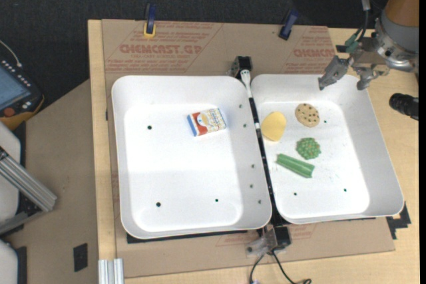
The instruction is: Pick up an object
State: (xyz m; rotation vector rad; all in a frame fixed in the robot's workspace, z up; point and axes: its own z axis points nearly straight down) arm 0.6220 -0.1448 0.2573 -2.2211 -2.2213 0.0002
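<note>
My gripper hangs over the far edge of the right bin, open, with nothing between its fingers. Below and to its left in that bin lie a round brown cookie, a yellow rounded piece, a green knobbly ball and a green stick. The left bin holds a small red, white and blue box, lying flat near its far middle.
Both bins rest on a brown cardboard sheet held by blue clamps at the far edge. A black divider strip runs between the bins. The arm's orange band sits at the upper right.
</note>
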